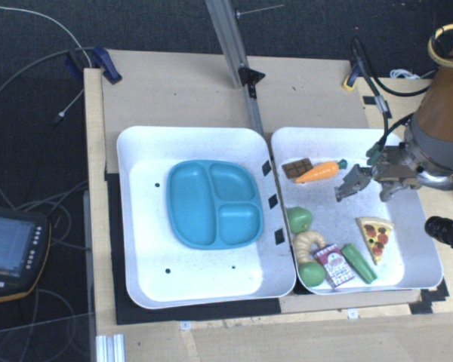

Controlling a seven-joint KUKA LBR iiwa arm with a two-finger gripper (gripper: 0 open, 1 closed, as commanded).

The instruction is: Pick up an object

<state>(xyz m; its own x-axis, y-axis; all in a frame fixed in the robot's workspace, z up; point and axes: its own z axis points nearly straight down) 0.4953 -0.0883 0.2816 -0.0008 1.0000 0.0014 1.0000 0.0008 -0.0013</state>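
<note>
Over right bin [408,145] — gripper [370,185] open, w/o load.

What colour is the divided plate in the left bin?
Light blue; the divided plate shows clearly in the camera view.

Grey end effector [370,185], orange band

Two white bins side by side, arm in from the right of the frame.

You see the gripper [370,182] hanging over the right bin [408,225], fingers spread, nothing between them. Left of it lie a carrot [317,173] touching a brown chocolate bar [297,167]. Lower in that bin sit a pizza slice [374,237], green cucumber [359,263], red carton [334,266], pale croissant [309,243] and two green fruits. The left bin [140,225] holds a blue divided plate [214,203].
</note>
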